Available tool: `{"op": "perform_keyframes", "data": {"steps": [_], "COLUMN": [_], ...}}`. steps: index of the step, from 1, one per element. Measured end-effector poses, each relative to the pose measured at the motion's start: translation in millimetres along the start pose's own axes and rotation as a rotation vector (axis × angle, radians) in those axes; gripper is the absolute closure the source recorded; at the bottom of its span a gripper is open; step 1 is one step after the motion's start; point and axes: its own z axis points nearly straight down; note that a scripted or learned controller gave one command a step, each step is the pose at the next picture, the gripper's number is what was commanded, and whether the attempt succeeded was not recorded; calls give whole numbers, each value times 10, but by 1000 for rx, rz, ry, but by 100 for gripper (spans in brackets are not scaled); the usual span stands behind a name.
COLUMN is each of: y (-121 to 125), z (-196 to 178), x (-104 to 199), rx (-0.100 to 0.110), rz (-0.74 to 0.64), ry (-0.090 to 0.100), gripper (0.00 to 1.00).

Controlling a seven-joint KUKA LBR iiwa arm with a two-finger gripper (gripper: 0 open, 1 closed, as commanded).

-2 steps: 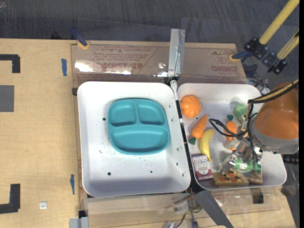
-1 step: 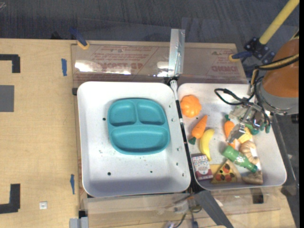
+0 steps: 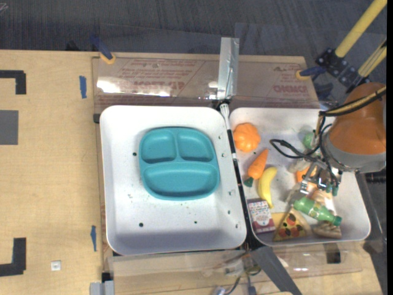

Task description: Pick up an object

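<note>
The end effector (image 3: 319, 178) hung low over the right bin (image 3: 362, 223), amid a tangle of black cable and metal parts, and whether it was apart or together could not be told from this slanted view; nothing could be seen clamped in it. Just below it, nearly touching, lay a green bottle (image 3: 315, 209) of glossy plastic, its long axis running left to lower right, probably the handiest thing to pick. Beside the bottle sat a flat pizza slice (image 3: 291, 225) and a small dark packet (image 3: 260, 216). Further left lay a smooth curved banana (image 3: 267, 186), long axis roughly up and down the view, a tapering orange carrot (image 3: 257, 165) slanted beside it, and a round ribbed pumpkin (image 3: 246, 136) near the bin's upper left corner. The left bin (image 3: 116, 183) held a teal divided plate (image 3: 178, 163) with three compartments, matte and rounded. Both bins rested on the pale wood tabletop (image 3: 43, 165).
</note>
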Motion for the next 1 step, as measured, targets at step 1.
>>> {"op": "perform_keyframes", "data": {"steps": [1], "y": [17], "z": [-134], "x": [-34], "rx": [-2], "rz": [-1], "ry": [-12], "gripper": [100]}}
